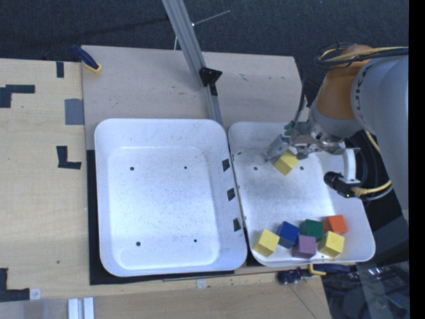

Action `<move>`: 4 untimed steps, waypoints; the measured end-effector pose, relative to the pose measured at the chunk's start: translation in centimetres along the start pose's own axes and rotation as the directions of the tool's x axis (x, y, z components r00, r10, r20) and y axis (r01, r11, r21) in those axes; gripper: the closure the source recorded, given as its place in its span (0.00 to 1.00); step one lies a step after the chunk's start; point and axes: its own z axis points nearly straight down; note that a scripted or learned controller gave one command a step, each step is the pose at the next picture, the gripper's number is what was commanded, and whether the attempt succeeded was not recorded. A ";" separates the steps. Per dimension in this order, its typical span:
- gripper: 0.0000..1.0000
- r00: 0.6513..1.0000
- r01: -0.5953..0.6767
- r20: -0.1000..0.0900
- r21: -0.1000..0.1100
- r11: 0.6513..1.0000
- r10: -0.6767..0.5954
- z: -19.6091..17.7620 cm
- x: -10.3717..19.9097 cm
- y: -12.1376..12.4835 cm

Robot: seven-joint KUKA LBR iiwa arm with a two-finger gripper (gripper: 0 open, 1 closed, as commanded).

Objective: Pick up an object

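The right bin (262, 178) holds six blocks (302, 236) clustered at its near edge. Above it, the gripper (289, 153) is closed on a yellow block (286, 163). The left bin (106, 178) sits beside it on a wooden bench (40, 198).

No readable text, label, brand, number or sign appears on anything in view.

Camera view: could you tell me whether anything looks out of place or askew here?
One yellow block sits tilted at the gripper, apart from the other blocks clustered along the right bin's near edge. Nothing looks spilled or damaged.
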 end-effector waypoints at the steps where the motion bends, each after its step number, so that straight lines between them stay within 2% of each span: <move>1: 1.00 1.000 0.002 0.001 -0.001 1.000 -0.002 -0.8 0.0 0.0; 2: 1.00 1.000 0.001 -0.006 0.012 1.000 -0.001 -7.2 0.1 0.0; 3: 1.00 1.000 0.001 -0.007 0.016 1.000 -0.001 -9.7 0.2 0.1; 4: 1.00 1.000 0.006 -0.010 0.018 1.000 -0.006 -10.6 5.6 -1.0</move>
